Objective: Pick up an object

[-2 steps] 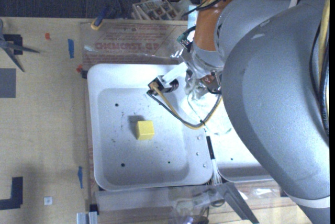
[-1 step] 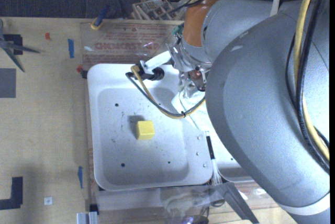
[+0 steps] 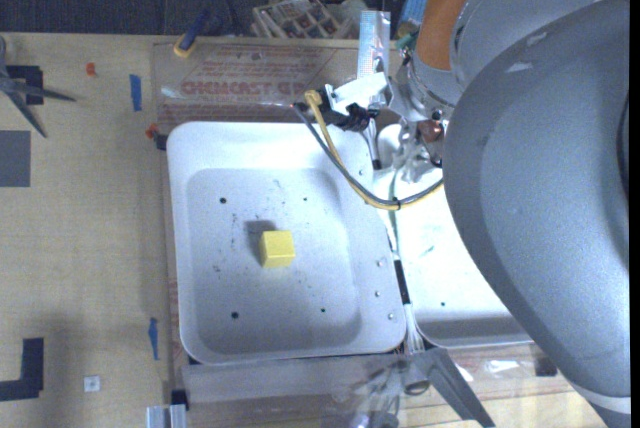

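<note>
A small yellow cube [image 3: 278,248] lies flat near the middle of the left white bin [image 3: 196,148], alone on its speckled floor. My gripper [image 3: 398,156] hangs above the rim where the two bins meet, up and to the right of the cube and well apart from it. A yellow cable [image 3: 338,164] loops down from the wrist across the left bin's far right corner. The grey arm with its orange band [image 3: 440,6] covers the gripper's lower part.
The arm's bulk hides most of the right bin [image 3: 450,301]. The wooden bench [image 3: 80,216] stretches left of the bins with blue tape marks [image 3: 135,92]. A clear plastic panel [image 3: 250,81] lies behind the left bin. Boxes and cables crowd the back.
</note>
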{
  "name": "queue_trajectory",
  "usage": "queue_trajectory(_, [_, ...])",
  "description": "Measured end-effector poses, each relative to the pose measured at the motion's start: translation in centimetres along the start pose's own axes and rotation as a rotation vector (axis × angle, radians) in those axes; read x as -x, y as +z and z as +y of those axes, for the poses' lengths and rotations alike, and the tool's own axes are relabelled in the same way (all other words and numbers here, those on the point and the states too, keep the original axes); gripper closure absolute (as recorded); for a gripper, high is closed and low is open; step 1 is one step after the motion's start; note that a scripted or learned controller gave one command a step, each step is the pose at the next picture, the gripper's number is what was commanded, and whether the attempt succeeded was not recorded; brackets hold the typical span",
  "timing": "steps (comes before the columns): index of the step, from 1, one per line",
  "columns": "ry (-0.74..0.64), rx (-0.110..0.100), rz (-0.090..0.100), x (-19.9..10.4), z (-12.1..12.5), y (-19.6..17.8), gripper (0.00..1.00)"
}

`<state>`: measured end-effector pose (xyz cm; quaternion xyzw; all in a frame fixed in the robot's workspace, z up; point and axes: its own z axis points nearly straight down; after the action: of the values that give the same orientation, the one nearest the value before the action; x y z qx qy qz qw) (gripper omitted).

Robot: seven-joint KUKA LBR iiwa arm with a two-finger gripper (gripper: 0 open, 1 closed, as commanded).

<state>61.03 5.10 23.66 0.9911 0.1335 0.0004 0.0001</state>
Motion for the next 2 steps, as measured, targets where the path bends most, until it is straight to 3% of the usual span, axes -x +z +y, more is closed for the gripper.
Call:
queue_trajectory(1, [0.071,0.001,0.002,-0.8,-3.7,-16.3,1.0])
queue_trajectory(2, [0.069,-0.001,-0.003,6.6,-3.2,-10.7,1.0])
